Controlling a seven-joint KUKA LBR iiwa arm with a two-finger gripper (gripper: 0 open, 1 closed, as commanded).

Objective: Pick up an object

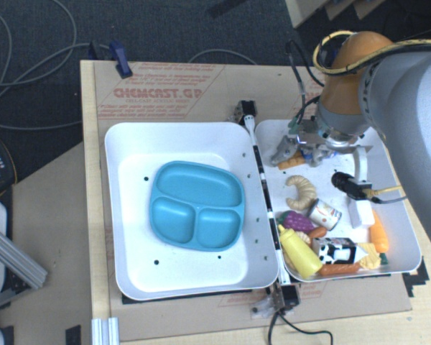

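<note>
Hovering over the right bin's (401, 192) far edge, my gripper (299, 152) sits just above the croissant (302, 189); I cannot tell its state. Toys crowd the near corner around the yellow bottle (299, 251). I see open floor around the blue tray (197, 205) in the left bin (129, 192).

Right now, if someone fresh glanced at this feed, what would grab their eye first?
Probably the blue tray, lying alone in the left bin. Next the grey arm with its orange band, reaching in from the right over the far end of the right bin. Then the toy food heaped at that bin's near end, such as the croissant, yellow bottle and carrot.
</note>
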